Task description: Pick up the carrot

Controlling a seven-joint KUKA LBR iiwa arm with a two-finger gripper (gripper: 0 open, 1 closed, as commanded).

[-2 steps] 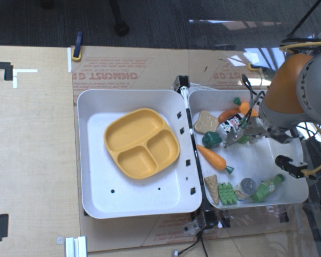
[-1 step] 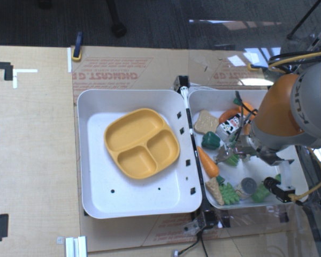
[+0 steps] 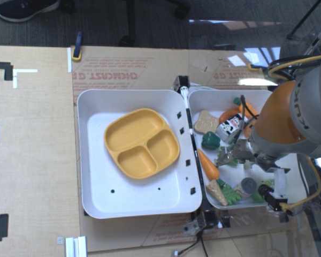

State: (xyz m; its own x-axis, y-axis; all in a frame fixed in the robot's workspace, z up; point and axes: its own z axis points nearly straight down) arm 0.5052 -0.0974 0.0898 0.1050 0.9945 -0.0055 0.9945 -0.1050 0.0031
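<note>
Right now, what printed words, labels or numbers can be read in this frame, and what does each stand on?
"CHEMCAST GP" in red, upside down, repeated: on the brown protective sheet behind the bins.
Fainter red print on the same sheet's front edge, below the left bin: too blurred to read.
Black-and-white carton in the right bin: markings too small to read.

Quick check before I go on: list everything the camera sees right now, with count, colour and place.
left bin: one, white, left of the pair.
divided plate: one, yellow, three compartments, in the left bin.
right bin: one, white, beside the left bin.
carrot: one, orange, by the right bin's left wall.
bread slice: one, tan, upper left of the right bin.
green pepper: one, dark green, below the bread slice.
sandwich wedge: one, tan, lower left corner of the right bin.
arm: one, grey with orange band, over the right bin.
tool: one, dark metal, just right of the carrot; finger state unclear.
</note>
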